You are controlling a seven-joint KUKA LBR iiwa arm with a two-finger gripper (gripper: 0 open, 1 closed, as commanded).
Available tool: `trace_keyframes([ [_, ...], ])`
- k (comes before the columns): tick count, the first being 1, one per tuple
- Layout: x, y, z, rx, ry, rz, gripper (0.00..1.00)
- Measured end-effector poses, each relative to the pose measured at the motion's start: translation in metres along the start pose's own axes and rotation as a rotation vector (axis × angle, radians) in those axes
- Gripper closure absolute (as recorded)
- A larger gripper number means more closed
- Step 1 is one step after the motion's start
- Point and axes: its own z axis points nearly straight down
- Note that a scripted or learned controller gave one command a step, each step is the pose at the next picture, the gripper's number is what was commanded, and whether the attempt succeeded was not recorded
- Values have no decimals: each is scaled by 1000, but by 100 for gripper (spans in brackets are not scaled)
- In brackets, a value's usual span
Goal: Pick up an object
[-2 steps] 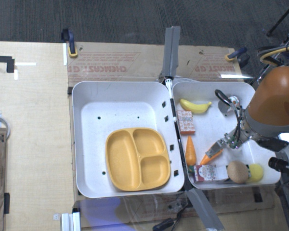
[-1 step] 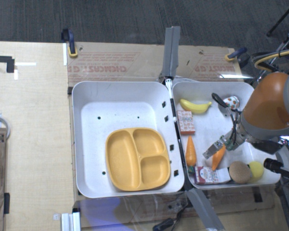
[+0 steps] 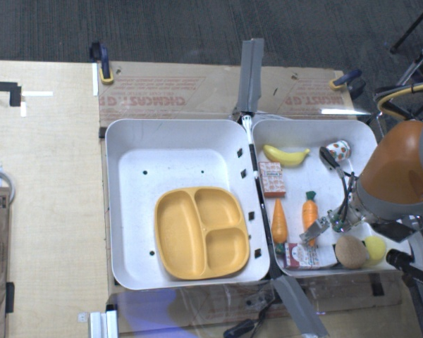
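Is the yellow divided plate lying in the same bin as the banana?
No: the yellow divided plate lies in the left bin, while the banana lies in the right bin.

Setting: robotics lab test cell, not a home or kitchen. Evidence: light wooden bench [image 3: 42, 189] carrying two shallow white bins [image 3: 116, 189] on a printed cardboard sheet [image 3: 169, 90] held down by clamps [image 3: 102, 65]; dark carpet floor [image 3: 197, 13] behind; black and white tape marks [image 3: 10, 94] on the benchtop. Bin contents are toy foods [image 3: 285, 155] and a yellow divided plate [image 3: 201, 231]; loose cables [image 3: 398, 94] at right.
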Motion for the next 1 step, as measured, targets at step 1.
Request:
trace_keyframes([
  [1,-1,0,-8,0,1,3,100],
])
